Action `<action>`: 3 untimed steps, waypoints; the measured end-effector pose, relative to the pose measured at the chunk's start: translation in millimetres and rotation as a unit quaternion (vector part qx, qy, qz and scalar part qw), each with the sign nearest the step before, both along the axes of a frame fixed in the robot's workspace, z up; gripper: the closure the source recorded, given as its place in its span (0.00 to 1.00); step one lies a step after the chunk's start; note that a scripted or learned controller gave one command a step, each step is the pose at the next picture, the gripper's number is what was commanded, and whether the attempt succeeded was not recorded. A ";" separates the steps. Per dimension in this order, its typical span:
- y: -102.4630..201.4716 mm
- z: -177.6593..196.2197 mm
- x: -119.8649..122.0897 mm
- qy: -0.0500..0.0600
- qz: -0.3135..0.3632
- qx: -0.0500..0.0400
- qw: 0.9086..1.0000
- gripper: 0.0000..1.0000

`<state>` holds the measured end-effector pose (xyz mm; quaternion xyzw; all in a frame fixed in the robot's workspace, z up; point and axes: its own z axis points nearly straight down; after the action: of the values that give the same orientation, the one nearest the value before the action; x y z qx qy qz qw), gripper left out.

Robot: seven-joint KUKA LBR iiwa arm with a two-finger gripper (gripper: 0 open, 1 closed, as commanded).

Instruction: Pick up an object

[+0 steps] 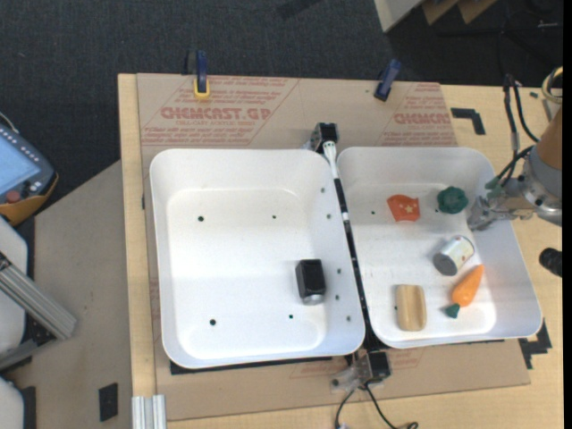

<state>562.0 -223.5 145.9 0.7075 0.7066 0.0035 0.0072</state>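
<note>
Along the right edge of the view, the grey arm (547,164) reaches in over the outer rim of the right bin (509,266), and its gripper (487,211) sits at that rim, near the bin's upper right part. Whether it is released or clenched cannot be told from this angle, since the tip is small and partly lost against the white wall; nothing can be seen held at the tip. Just beside the gripper, toward the bin's middle, lies a dark green round object (452,200), and to its left an orange-red block (403,208) with a small pale mark on it. Lower down rests a grey and white cylinder (453,256) lying on its side, and below that a toy carrot (466,288), orange with a green end, tilted toward the bin's near corner. A tan wooden block (410,307) lies near the front wall, left of the carrot and apart from it. Across the dividing rims, the left bin (179,239) holds one black boxy object (310,280) toward its lower right, possibly with a shiny underside. Both bins rest on a brown cardboard sheet (232,105) held by clamps (200,71) at its far edge.
</note>
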 end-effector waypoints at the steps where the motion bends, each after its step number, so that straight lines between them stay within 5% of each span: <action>1: -0.2 10.1 0.5 -0.001 0.000 -0.001 1.000 1.00; 2: 48.8 109.1 69.7 -0.001 0.005 0.001 1.000 1.00; 3: 48.6 233.3 60.1 -0.001 0.002 0.000 1.000 1.00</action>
<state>622.1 -174.9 379.2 0.7063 0.7078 0.0043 0.0082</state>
